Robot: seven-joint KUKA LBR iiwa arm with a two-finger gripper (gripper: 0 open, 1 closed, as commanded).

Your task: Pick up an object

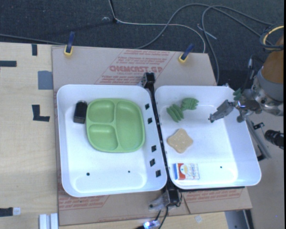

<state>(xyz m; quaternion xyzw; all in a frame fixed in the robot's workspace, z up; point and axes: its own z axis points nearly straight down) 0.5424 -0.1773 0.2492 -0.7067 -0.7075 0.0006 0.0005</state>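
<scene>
The gripper (220,112) is hanging over the right bin (245,173) near its far right side, and I cannot tell how its hand is set. Nothing is sitting in it. The green toy (182,108) is lying just beside it, the tan biscuit (180,140) below, the small carton (186,171) near the front. The risk: it is coming in at a slant and could nudge the toy away. The left bin (69,175) is holding a green plate (116,125) and a black block (80,112).
</scene>
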